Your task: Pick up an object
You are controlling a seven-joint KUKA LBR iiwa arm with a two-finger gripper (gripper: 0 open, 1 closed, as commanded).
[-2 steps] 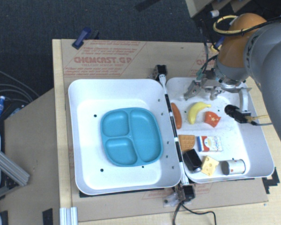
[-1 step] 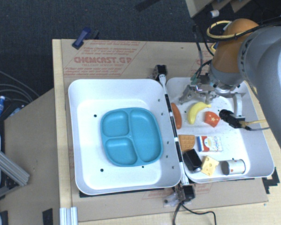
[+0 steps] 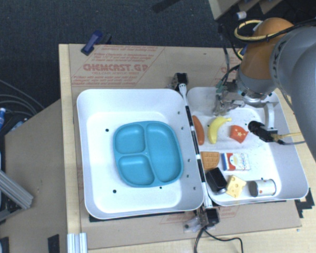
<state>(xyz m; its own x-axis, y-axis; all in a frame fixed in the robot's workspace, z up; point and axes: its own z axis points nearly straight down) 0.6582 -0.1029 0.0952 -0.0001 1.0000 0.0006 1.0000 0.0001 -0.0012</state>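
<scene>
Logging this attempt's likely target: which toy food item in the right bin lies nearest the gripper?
The yellow plastic banana, lying just below the gripper. The orange hot dog and red strawberry lie farther off.

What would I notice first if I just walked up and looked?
Probably the big blue divided plate, alone in the left bin. Then the right bin full of toy food, like a yellow banana and a hot dog. The arm's tool hangs just above the banana.
</scene>
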